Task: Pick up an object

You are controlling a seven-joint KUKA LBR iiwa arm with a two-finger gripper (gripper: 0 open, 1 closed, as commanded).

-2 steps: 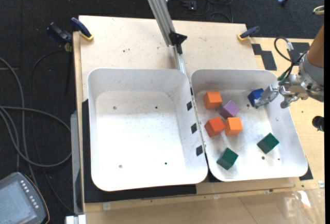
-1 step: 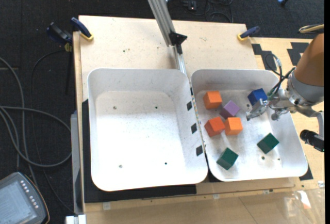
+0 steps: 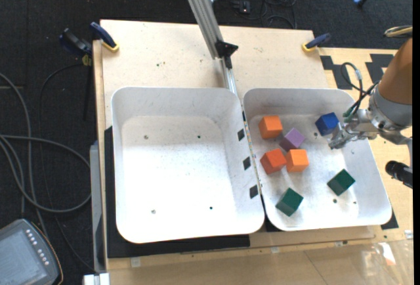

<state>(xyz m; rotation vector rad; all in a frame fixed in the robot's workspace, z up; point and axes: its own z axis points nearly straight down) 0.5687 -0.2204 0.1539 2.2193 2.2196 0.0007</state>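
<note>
Object: small blue cube [image 3: 327, 123], matte, lying in right white plastic bin [image 3: 367, 211].
Gripper [image 3: 340, 140]: beside cube; finger state cannot be told.
Surface: pale speckled wooden bench [image 3: 170, 54].

the scene is evenly and brightly lit from above, with no hard shadows. the two white bins [image 3: 177, 165] come out very bright, close to washed out on their floors, with soft grey shading along their rims. small cubes [image 3: 285, 159] cast only faint, short shadows. the dark floor [image 3: 39, 113] around the bench stays dim. focus is fair overall, though fine detail looks slightly soft and grainy.
</note>
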